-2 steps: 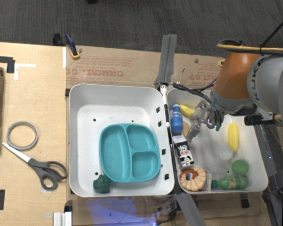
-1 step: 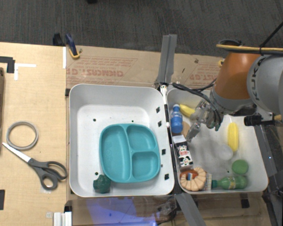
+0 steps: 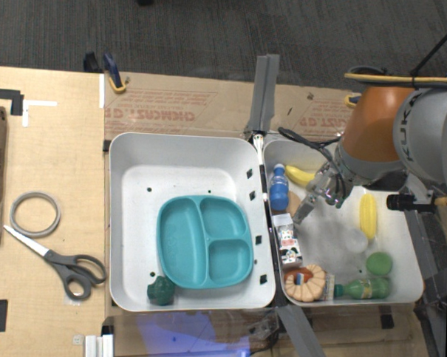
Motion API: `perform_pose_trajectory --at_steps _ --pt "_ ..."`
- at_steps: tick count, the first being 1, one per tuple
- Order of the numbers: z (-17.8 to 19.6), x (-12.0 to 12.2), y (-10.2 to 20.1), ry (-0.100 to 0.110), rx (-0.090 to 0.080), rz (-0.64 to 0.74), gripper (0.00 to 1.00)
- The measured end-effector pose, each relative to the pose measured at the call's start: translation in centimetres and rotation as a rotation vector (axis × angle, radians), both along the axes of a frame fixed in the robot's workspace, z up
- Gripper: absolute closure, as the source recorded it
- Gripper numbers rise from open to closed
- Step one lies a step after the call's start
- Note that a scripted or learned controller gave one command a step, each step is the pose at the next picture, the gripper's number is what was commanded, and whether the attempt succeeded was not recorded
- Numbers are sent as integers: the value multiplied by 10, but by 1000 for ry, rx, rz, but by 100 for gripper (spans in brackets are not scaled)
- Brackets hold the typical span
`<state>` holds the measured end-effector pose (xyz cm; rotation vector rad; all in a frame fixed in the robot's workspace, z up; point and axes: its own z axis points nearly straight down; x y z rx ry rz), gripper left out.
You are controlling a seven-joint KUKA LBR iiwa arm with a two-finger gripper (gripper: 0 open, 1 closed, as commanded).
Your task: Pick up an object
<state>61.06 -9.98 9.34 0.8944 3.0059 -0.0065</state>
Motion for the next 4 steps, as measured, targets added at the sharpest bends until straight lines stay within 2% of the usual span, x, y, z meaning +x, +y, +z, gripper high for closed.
perform_pose_trajectory --at_steps 1,2,3,4 --pt "-2 22 5 7 4 -96 0" --pt "-1 -22 -2 2 4 -171 0" --pt "0 -131 4 -4 5 -157 0" --pt "8 -131 4 -3 6 -159 100"
